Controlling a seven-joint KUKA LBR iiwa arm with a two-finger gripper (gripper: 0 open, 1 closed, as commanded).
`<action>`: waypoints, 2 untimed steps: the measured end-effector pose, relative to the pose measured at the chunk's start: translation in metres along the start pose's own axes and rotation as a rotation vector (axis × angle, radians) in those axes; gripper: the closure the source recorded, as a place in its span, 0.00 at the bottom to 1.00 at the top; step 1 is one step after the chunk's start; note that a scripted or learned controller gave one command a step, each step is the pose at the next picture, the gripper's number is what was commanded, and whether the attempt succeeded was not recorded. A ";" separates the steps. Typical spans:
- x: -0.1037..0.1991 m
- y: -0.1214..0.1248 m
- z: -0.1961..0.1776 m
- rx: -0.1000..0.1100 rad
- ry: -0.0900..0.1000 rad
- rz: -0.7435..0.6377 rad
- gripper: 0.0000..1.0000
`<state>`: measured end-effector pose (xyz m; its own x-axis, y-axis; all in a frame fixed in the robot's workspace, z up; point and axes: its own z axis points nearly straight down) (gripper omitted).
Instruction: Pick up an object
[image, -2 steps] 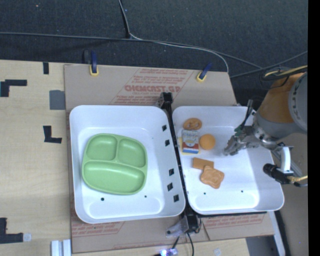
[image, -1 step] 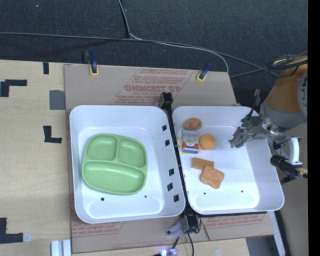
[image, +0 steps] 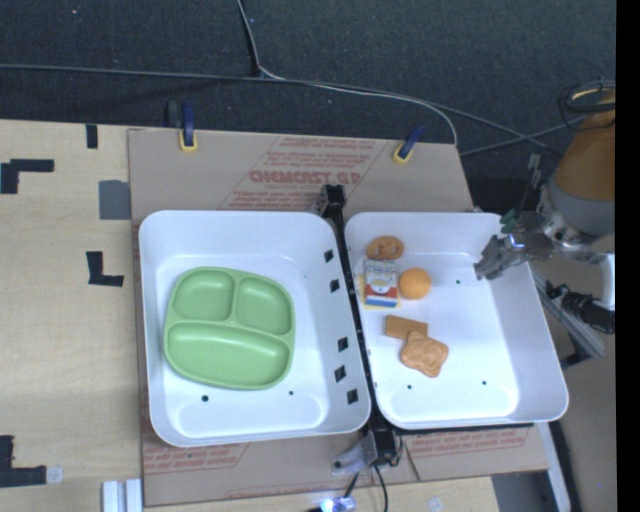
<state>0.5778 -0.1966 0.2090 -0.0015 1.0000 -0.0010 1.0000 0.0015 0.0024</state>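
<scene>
Nearest, toast (image: 424, 353) and cracker (image: 405, 326) are lying in the right bin (image: 500, 340); beyond, carton (image: 380, 283), orange (image: 415, 284), cookie (image: 385, 248). Gripper (image: 493, 260) is hovering over the far right rim, grasping nothing; its opening is unclear. Green plate (image: 230, 328) is sitting in the left bin (image: 180, 240).

Grey arm (image: 585, 205); orange band (above wrist); dark metal claw (image: 494, 262)

The arm (image: 585, 170) is cut off by the frame's right edge beside the right bin (image: 520, 330), and print on the small carton (image: 380, 283) is too small to read.
</scene>
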 end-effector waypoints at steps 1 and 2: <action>0.044 -0.001 0.003 0.004 0.002 -0.003 1.00; 0.102 -0.004 -0.009 0.004 0.003 -0.006 1.00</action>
<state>0.5738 -0.0948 0.2182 -0.0071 1.0000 0.0022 1.0000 0.0072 -0.0011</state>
